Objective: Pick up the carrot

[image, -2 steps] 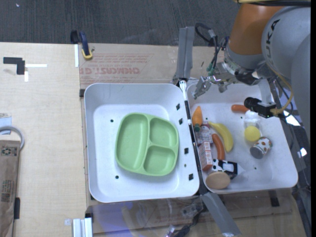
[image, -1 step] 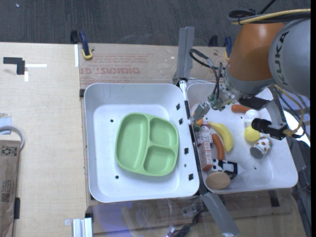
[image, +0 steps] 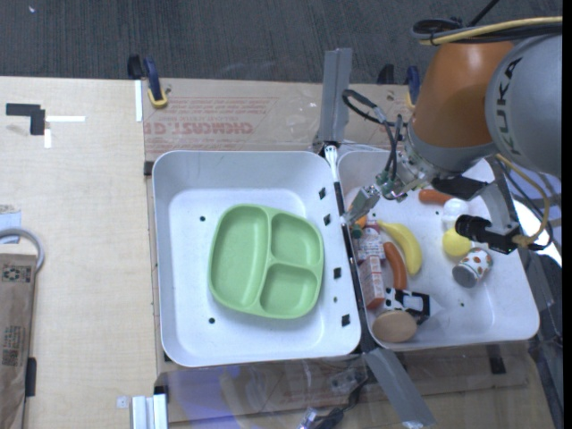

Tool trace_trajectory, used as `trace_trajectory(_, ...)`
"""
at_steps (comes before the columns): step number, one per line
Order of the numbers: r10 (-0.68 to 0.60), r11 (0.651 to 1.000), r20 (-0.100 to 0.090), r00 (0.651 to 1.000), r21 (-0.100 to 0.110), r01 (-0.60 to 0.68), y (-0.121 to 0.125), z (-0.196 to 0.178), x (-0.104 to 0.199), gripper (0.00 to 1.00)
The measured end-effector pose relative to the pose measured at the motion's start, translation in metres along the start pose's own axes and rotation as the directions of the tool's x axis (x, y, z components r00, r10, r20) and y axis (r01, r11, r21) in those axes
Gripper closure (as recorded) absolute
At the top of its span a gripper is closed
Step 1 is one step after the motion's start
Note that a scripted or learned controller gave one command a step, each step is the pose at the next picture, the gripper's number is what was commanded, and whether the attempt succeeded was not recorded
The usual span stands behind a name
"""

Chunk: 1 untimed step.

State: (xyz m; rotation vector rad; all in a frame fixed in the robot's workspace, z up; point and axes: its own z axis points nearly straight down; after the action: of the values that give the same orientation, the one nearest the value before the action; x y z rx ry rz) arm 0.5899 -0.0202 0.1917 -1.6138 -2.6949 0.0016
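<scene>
The carrot (image: 432, 197) shows as a short orange piece at the back of the right bin (image: 514, 329); the arm covers the rest of it. My gripper (image: 390, 184) hangs under the grey and orange wrist over the back left of that bin, just left of the carrot. Cables and the wrist body hide its tips, and I see nothing held.
In the right bin lie a banana (image: 407, 244), a red sausage (image: 396, 266), a wrapped packet (image: 370, 264), a yellow lemon (image: 457, 245), a small spotted cup (image: 471, 267), a brown egg-shaped item (image: 393, 327) and a black-and-white toy (image: 412, 304). The left bin (image: 179, 266) holds a green divided plate (image: 265, 261).
</scene>
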Motion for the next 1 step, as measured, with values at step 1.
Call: trace_trajectory(1,-0.03,1.0,0.001,1.0,-0.001,0.03,-0.0081,0.0006,-0.0565,0.0)
